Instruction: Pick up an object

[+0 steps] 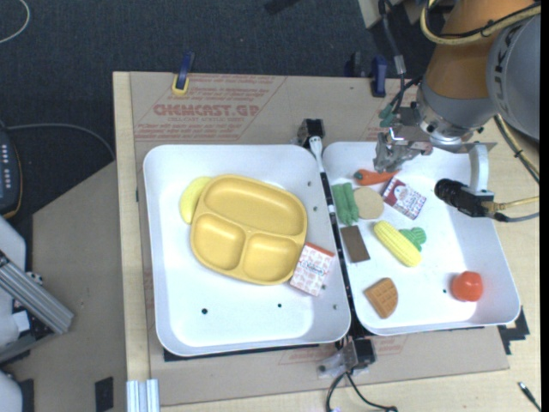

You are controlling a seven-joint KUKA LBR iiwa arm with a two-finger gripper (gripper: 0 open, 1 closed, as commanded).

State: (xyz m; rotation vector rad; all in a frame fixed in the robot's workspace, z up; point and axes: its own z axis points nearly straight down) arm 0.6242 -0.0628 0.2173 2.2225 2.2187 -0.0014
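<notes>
My gripper [389,161] hangs over the far end of the right bin [493,269], just above an orange carrot [372,178] that lies at the bin's back. Right beside it are a red and white packet [404,197] and a round tan biscuit [369,203]. Further along the right bin lie a green pod [345,202], a brown bar [354,243], a yellow corn cob [397,243] with a green piece [415,236] at its side, a tan waffle piece [383,297] and a red tomato [467,287]. I see nothing lifted off the bin floor.
The left bin [171,290] holds a yellow divided tray [247,228], a yellow banana [192,197] tucked behind it, and a small printed packet [312,269] at its right. A raised rim between the bins runs past the green pod. The arm's orange band looms at the upper right.
</notes>
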